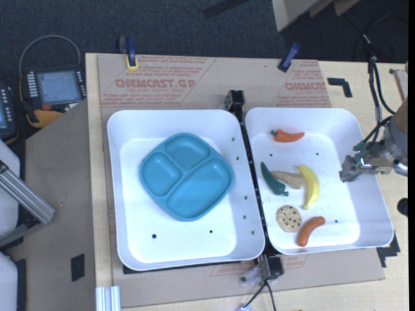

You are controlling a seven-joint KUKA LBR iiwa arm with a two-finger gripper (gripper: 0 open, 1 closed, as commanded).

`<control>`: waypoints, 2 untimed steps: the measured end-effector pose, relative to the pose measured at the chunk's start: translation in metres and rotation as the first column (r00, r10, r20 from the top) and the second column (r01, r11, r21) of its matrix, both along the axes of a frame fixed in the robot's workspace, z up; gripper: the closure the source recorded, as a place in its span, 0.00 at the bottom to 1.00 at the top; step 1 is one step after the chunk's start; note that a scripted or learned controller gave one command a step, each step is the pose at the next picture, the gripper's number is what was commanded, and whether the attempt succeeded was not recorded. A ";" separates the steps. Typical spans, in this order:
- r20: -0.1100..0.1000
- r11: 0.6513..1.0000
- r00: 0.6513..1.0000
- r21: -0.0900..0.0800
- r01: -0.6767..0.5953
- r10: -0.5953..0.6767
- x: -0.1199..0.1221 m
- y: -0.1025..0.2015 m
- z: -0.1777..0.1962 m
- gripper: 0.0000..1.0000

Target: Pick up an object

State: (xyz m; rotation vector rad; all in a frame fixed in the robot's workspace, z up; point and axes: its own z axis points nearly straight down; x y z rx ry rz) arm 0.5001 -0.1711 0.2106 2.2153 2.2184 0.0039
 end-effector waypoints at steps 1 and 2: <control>-0.004 1.000 1.000 0.004 -0.004 0.004 0.022 0.049 -0.009 1.00; -0.002 1.000 1.000 0.004 -0.005 0.005 0.044 0.096 0.005 1.00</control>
